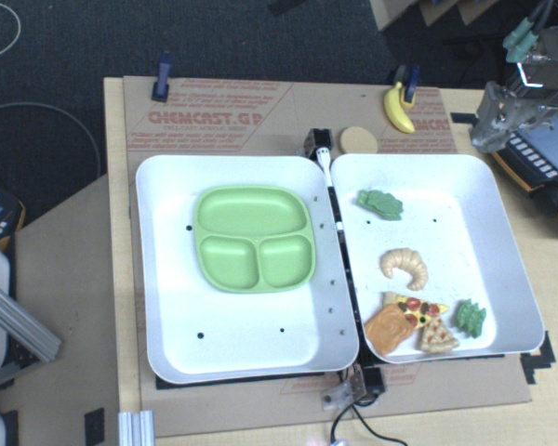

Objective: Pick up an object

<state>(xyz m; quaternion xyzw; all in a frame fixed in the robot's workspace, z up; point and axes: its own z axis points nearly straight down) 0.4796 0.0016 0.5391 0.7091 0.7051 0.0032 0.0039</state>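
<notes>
The right bin (488,203) holds several toy foods. A green leafy piece (379,203) lies near its back. A tan croissant (405,266) sits in the middle. Along the front lie a pizza slice (424,308), a brown roast piece (389,329), a small toast-like piece (438,340) and a green broccoli (470,317). The left bin (167,323) holds a green divided plate (256,237). My gripper (498,124) shows as a grey metal shape beyond the right bin's far right corner, well away from all the foods, with nothing seen in it.
A yellow banana (399,110) and a round tan disc (358,140) lie on the cardboard behind the right bin. Blue clamps (162,77) hold the board's back edge. Black hinges (335,226) run between the bins. Equipment crowds the far right.
</notes>
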